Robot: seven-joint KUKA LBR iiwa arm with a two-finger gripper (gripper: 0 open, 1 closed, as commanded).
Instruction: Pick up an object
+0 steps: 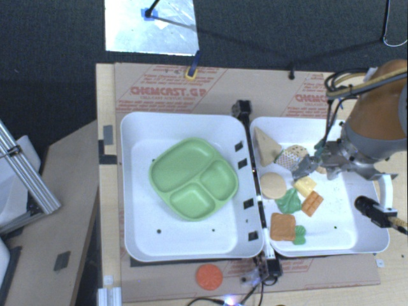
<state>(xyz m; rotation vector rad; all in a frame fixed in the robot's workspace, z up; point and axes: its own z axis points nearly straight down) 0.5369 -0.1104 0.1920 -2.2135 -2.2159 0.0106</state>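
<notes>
Gripper [305, 166] low in right bin [366, 234], opening impossible to tell, nothing visibly held. Just below it: yellow block [305, 185], long axis tilted up-right; orange block [312, 203] beyond.

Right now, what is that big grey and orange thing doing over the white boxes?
That is a robot arm, seen from a camera above the bench. It reaches in from the right, and its gripper hangs over the right bin. That bin holds toy food: a tan wedge, a round cookie, a yellow block, an orange piece, a green piece and a brown square. The left bin holds a green divided plate. I cannot tell whether the arm has grabbed anything.
</notes>
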